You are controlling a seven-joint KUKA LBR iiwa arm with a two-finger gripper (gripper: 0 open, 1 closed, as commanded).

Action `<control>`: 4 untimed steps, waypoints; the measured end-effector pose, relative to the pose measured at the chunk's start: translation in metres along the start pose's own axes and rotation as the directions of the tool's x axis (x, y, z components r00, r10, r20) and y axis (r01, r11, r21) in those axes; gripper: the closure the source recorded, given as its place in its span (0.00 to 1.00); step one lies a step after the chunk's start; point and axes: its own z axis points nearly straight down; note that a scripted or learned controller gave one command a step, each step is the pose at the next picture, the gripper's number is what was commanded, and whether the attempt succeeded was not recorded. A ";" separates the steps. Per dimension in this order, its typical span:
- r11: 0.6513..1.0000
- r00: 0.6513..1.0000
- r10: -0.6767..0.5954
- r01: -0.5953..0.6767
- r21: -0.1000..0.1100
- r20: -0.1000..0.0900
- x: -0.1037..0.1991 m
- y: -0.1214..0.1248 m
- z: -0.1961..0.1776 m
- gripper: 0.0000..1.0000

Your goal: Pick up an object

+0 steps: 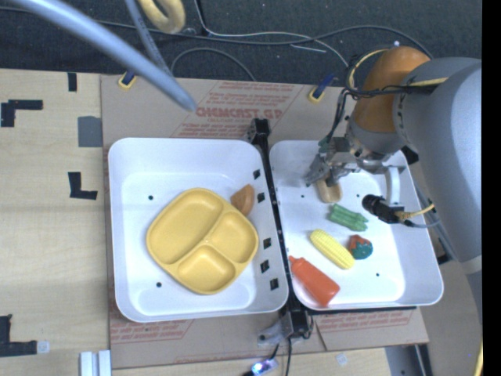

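A: Where was the gripper point(325, 180) in that frame?

B: Over the right bin point(407, 288), upper-left part, close to the divider between the two bins. The arm point(446, 147) came in from the right, orange band point(383, 92) above the wrist.

A: Fingers wide or narrow?

B: Narrow, and closed around a small tan piece point(329, 190). The piece sat between the fingertips, its lower end poking out below them. Couldn't tell whether it was lifted off the bin floor or touching it.

A: What else was in the right bin?

B: A green vegetable point(347, 217) just below and right of the gripper. A yellow corn cob point(331, 248) lying at a slant near the middle. A small red-and-teal item point(361, 247) just beside the corn's right end. An orange-red carrot-like piece point(314, 280) at the lower-left corner, against the wall. None of these touched the gripper.

A: Left bin?

B: The left bin point(129, 210) had a yellow divided plate point(202, 240), three compartments, turned at an angle. A brown bread-like piece point(243, 199) rested at the plate's upper-right edge, near the divider.

A: Anything around the bins?

B: Both bins sat on a cardboard sheet point(235, 108) with red printing, on a wooden bench point(47, 233). Black cables point(258, 41) ran along the top. A grey pole point(94, 34) crossed the upper-left corner
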 end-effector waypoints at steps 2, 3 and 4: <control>1.000 1.000 0.001 -0.001 0.000 -0.004 -0.001 0.014 -0.094 1.00; 1.000 1.000 0.001 -0.001 -0.001 -0.003 -0.001 0.016 -0.148 1.00; 1.000 1.000 -0.002 0.002 0.005 -0.005 0.051 -0.001 -0.150 1.00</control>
